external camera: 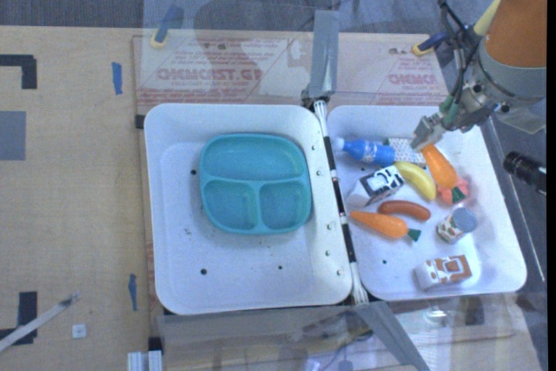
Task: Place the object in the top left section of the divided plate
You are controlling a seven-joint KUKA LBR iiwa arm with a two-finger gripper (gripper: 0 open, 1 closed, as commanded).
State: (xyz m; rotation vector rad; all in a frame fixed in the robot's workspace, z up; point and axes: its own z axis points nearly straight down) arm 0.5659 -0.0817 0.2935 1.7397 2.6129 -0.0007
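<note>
The gripper hangs over the right bin; just below its tip lie two carrots, one banana, one sausage and one blue bottle to its left; how the tip stands cannot be told; nothing visibly touched; the teal plate sits well left in the other bin.

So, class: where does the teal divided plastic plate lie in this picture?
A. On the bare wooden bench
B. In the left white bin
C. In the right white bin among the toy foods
B: the teal divided plastic plate lies flat in the left white bin, apart from the toy foods in the right white bin.
</note>
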